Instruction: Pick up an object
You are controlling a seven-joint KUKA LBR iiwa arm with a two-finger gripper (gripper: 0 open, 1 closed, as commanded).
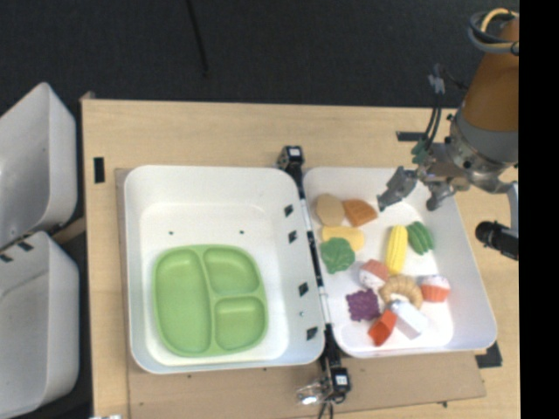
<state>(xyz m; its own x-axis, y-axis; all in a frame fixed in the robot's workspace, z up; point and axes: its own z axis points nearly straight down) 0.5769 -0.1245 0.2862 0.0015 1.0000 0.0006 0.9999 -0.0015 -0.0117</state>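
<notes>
The right bin holds several toy foods: a tan bread roll, an orange piece, a yellow block, broccoli, a corn cob, a green pepper, purple grapes, a croissant and red and white pieces. My gripper hangs open over the bin's upper part, above and right of the orange piece, with nothing between its fingers.
The left bin carries a green divided tray. Black clips sit along the seam between the bins. White boxes stand off the bench at the left.
</notes>
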